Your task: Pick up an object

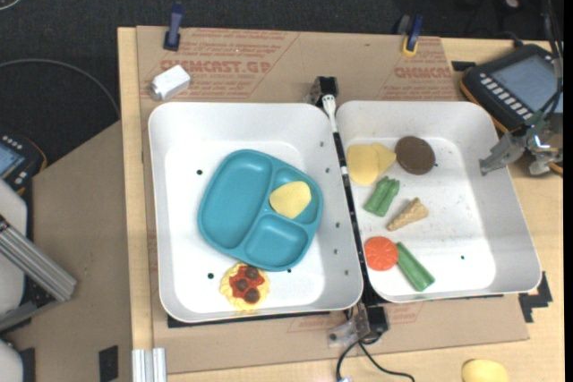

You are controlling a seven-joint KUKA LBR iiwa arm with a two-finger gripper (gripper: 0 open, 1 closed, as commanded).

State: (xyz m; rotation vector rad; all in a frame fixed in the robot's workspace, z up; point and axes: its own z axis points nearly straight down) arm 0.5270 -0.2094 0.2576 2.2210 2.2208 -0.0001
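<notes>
Nearest you, a yellow rounded object sits on the table at the bottom edge, outside the bins.

Left bin, near edge: one small pizza toy, yellow with red spots, just below the teal plate. One teal divided plate, three compartments, its long axis running upper-left to lower-right. One pale yellow piece lies in its right compartment.

Right bin, six items. Near edge: one red-orange tomato, and one green stick just beside it, long axis upper-left to lower-right, near end pointing lower-right. Further up: one tan cone-like piece, long axis lower-left to upper-right, narrow tip toward lower-left. One green pod-like piece, long axis lower-left to upper-right, well apart from the other green one. Far side: one yellow flat piece against the left wall, and one dark brown disc touching or just beside it on its right.

So you count two green, two yellow among the bins' loose pieces plus pizza, one red, one tan, one brown.

Hand: grey metal at the right bin's far right rim, above the wall, nothing between its fingers that you can see; open or closed, cannot tell.

Far end: two clamps, and one white block on the cardboard.
</notes>
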